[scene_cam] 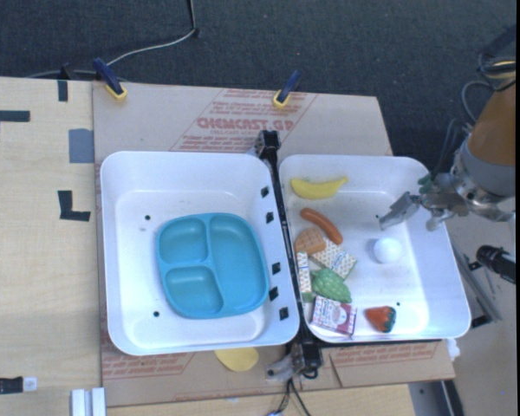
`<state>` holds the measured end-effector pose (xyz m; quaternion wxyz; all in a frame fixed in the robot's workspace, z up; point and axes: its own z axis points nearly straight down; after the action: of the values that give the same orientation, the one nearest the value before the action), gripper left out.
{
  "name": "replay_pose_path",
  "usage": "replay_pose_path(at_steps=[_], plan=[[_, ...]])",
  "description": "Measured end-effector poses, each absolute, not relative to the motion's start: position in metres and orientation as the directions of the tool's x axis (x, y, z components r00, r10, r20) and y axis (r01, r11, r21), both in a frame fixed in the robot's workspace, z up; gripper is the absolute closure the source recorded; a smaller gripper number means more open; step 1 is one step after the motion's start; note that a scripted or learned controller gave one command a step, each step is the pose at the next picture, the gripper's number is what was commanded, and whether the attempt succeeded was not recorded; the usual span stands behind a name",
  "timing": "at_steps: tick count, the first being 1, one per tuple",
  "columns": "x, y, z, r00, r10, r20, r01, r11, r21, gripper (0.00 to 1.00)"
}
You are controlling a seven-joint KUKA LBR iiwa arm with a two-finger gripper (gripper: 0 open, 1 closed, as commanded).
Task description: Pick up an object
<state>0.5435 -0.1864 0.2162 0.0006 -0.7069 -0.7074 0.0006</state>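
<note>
The right bin (442,276) holds a yellow banana (319,185), a red sausage (321,224), a white ball (386,250), a brown biscuit (309,241), a pale cracker (336,259), a green leafy piece (331,284), a pink carton (334,316) and a red strawberry (380,318). My gripper (410,221) hangs over the bin's right side, just above and to the right of the white ball. Its two fingers stand apart, open, with nothing between them.
The left bin (121,232) carries a blue divided plate (212,263). A black divider (277,224) runs between the bins. A yellow disc (236,359) lies on the cardboard below the left bin. Clamps (111,83) hold the cardboard's far edge.
</note>
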Motion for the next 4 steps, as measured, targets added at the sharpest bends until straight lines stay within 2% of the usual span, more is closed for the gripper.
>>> replay_pose_path(at_steps=[1,2,3,4], plan=[[0.592,-0.123,0.145,-0.002,1.000,0.001,1.000,0.002,-0.003,0.00],[0.647,-0.093,0.086,-0.003,1.000,0.000,1.000,0.003,0.004,0.00],[0.610,-0.094,0.086,-0.002,1.000,-0.002,1.000,0.002,0.003,0.00],[0.610,-0.094,0.096,-0.002,1.000,-0.003,1.000,0.002,0.002,1.00]])
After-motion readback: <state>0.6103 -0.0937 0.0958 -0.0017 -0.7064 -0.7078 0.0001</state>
